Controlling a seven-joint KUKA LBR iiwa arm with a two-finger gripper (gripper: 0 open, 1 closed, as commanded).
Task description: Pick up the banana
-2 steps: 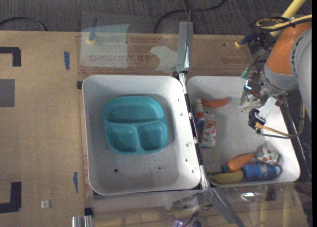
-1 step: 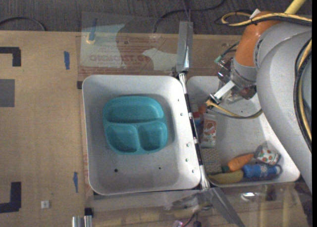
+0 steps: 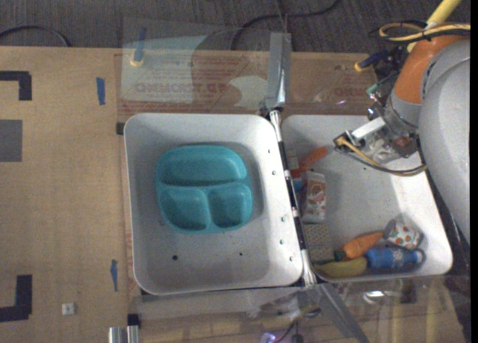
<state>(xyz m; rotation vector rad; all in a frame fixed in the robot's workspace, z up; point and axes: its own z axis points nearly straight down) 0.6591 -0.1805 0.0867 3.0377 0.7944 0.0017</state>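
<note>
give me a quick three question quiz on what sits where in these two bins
1. True or false: the banana lies in the right bin, near that bin's bottom edge in the camera view.
2. Which thing lies in the left bin? A) a red bowl B) a teal divided plate C) a green sponge
3. Fill in: the bottle-like thing just right of the banana is coloured ____.

Key: 1 true; 2 B; 3 blue
</note>
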